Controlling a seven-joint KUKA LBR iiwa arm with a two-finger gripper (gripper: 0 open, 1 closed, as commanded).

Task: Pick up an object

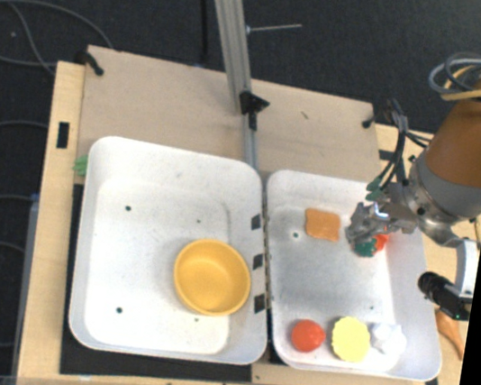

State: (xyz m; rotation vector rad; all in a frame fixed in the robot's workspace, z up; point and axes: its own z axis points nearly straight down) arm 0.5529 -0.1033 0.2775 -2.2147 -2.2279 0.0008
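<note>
Red ball (308, 335) and yellow disc (350, 339) sit untouched in right bin (335, 281). Hand (364, 236) low beside orange block (322, 224); finger state unclear. No pick yet.

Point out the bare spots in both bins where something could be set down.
Left bin: bare all round the yellow bowl, widest across its far half. Right bin: a bare middle between the orange block and the near row of red ball, yellow disc and white lump. Crowded by the gripper.
</note>
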